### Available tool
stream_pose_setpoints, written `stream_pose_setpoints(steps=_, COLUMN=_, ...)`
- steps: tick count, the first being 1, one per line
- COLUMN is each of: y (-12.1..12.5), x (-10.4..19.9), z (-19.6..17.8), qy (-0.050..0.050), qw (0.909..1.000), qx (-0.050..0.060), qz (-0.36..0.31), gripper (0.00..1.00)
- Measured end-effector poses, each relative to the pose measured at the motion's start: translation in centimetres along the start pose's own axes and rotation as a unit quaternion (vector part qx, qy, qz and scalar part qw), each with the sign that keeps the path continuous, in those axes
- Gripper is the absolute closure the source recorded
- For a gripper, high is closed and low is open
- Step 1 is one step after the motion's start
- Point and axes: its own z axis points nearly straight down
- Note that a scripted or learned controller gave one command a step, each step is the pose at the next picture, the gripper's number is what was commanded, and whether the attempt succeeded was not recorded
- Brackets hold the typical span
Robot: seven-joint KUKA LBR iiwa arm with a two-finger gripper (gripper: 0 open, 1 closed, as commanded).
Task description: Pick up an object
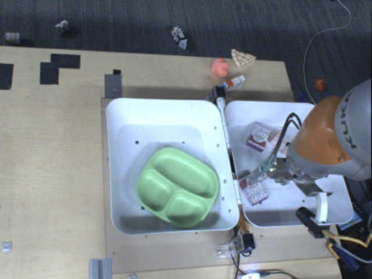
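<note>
The gripper [263, 174] reaches into the right bin [302, 217] from the right, its tip low over the bin's left part; the view does not show its state clearly enough to tell. Just beside and below the tip lies a small packet with red and white print [254, 192], close to the bin's left wall. A second small packet, maroon and white [258, 136], lies nearer the far wall, a little apart from the tip. The arm [325, 138], grey with its orange band, covers much of the right bin's right half, so free floor shows mainly along the near edge and far left corner.

The left bin [122, 127] holds a green divided tray [177, 185], tilted and sitting toward the near right corner, almost against the shared wall; bare white floor remains along the far and left sides.

Both bins rest on a pale wooden bench [52, 173]. Beyond the far edge of the bins lie a pink ball [220, 67], a wedge-shaped piece [243, 57] and a small tube [234, 83]. Past the bench is dark carpet [128, 10] with a few scattered bits.
</note>
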Motion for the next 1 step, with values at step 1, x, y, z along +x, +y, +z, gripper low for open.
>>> stream_pose_setpoints(steps=1, y=-0.35, x=0.26, z=1.23, qy=0.000, qw=1.0000, qx=0.003, qz=0.001, gripper=0.00)
